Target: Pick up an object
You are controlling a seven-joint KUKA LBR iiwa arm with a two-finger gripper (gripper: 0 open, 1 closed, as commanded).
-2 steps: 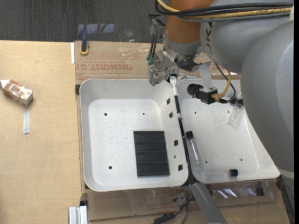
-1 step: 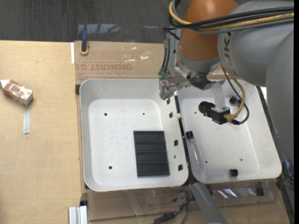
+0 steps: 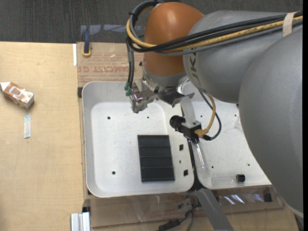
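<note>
A black ridged rectangular block (image 3: 156, 158) lies flat in the left white bin (image 3: 103, 129), near its front right. My gripper (image 3: 161, 101) hangs below the orange wrist band over the back of that bin, behind the block and apart from it. The wrist hides most of the gripper from this angle. I see nothing held under it. A small black object (image 3: 240, 178) rests near the front of the right bin (image 3: 226, 174).
The grey arm covers most of the right bin and the upper right of the view. A thin clear rod (image 3: 198, 157) lies along the divider between the bins. On the wooden bench at left sit a small orange-and-white box (image 3: 18, 95) and a pale strip (image 3: 27, 127).
</note>
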